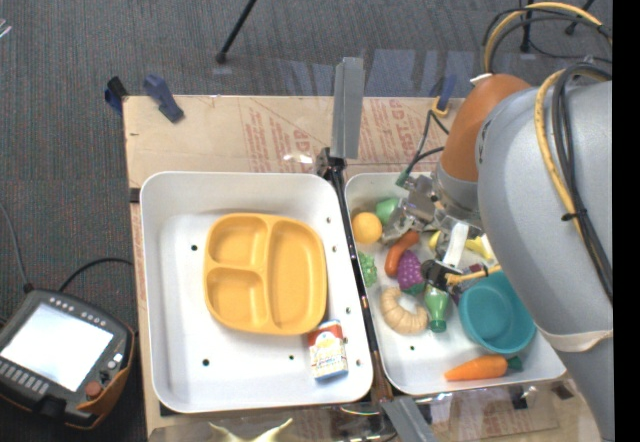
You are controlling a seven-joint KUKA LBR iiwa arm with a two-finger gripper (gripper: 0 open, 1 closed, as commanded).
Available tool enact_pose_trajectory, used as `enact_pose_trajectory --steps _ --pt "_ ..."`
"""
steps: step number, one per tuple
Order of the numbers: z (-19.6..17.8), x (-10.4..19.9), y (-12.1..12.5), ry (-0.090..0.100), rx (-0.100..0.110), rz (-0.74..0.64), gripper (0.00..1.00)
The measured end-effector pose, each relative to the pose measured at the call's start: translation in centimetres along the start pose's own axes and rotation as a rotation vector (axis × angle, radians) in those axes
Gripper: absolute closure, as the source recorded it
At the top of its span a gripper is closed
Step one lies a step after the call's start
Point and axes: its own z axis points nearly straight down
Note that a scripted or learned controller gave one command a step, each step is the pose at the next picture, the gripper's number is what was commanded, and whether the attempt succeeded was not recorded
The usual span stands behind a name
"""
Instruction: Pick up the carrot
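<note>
Grey arm (545,220) fills the right side, nearest the lens, orange band above the wrist. Gripper (425,215) sits low over the right bin (400,370), among the toys at its upper middle; jaw state cannot be told, fingers lost in clutter. Nothing visibly pinched.

Carrot (478,367) lies flat at the right bin's front edge, orange body, green top pointing right, just below the teal bowl (495,315). Well apart from the gripper.

Other items in right bin: yellow ball-like fruit (366,227) by the left wall, purple grapes (411,270), beige curved pastry (402,314), green bottle (438,308) beside it, small reddish piece (401,252) near the grapes.

Left bin (165,330) holds a yellow divided plate (266,272), three compartments, roughly centred. Small carton (328,351) lies just beside the plate's front right corner.

Handheld controller (60,350) on the floor, lower left.
</note>
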Motion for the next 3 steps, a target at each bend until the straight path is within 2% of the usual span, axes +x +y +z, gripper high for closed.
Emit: enact_pose_trajectory --steps 1,2,3 --pt "-0.4 -1.0 -2.5 0.01 -0.021 0.052 0.0" --pt "-0.4 -1.3 -2.8 0.016 -0.018 0.543 0.0" --pt "-1.9 -0.8 -2.8 0.021 -0.019 0.531 1.0"
